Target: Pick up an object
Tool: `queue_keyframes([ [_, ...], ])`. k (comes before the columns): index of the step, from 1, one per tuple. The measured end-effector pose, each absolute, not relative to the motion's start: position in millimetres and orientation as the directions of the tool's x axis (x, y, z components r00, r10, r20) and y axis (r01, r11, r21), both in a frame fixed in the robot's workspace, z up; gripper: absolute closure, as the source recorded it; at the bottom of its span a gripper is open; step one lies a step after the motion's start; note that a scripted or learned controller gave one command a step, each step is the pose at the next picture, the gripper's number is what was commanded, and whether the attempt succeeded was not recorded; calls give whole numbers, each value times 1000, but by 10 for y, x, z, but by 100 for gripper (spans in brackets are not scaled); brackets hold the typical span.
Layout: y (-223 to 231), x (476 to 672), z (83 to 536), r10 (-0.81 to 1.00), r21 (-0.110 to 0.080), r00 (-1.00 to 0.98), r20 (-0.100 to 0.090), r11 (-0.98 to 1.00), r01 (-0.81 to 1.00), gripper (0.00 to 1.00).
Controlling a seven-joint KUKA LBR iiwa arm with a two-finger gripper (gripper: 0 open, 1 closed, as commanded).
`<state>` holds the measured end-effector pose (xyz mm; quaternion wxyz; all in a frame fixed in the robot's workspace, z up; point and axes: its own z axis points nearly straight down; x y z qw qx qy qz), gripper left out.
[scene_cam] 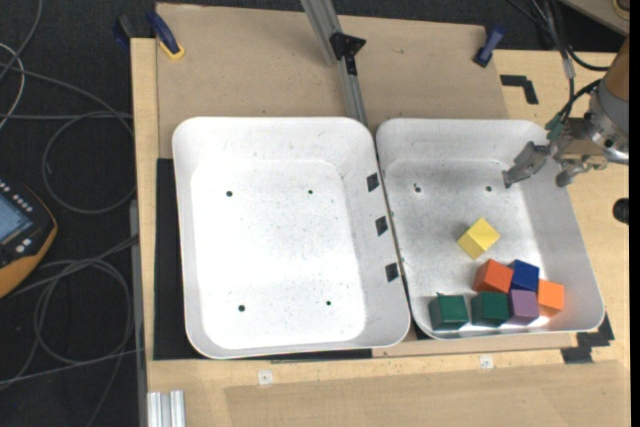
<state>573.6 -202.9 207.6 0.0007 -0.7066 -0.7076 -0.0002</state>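
Approach step, nothing picked yet. Gripper [540,167] hangs over the upper right part of the right bin [440,140], fingers spread wide, nothing between them.

Candidates all sit in that bin's lower half. Yellow cube [479,237] stands alone, apart from the rest, nearest the gripper. Below it a tight cluster along the near wall: red-orange cube [492,276], blue cube [524,273], purple cube [524,304], orange cube [551,296], two green cubes [450,311] [490,308], several touching.

Left bin [200,145] holds no blocks.

Judgement: yellow cube is the easy target, with free space on every side. Next move calls for travel toward the bin's near side, centring over the cube, descent with fingers straddling two opposite faces, then closing. The cluster looks riskier: neighbours leave little room for fingers.
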Motion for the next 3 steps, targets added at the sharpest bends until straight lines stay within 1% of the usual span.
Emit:
queue_keyframes([
  [1, -2029, 5736, 2076, 1000, -1, -2, 1, 2, 1000, 0],
  [2, -1988, 5637, 1577, 1000, -6, 0, 2, 0, 1000, 0],
  [3, -1980, 5628, 1048, 1000, -6, 0, 2, 0, 1000, 0],
])
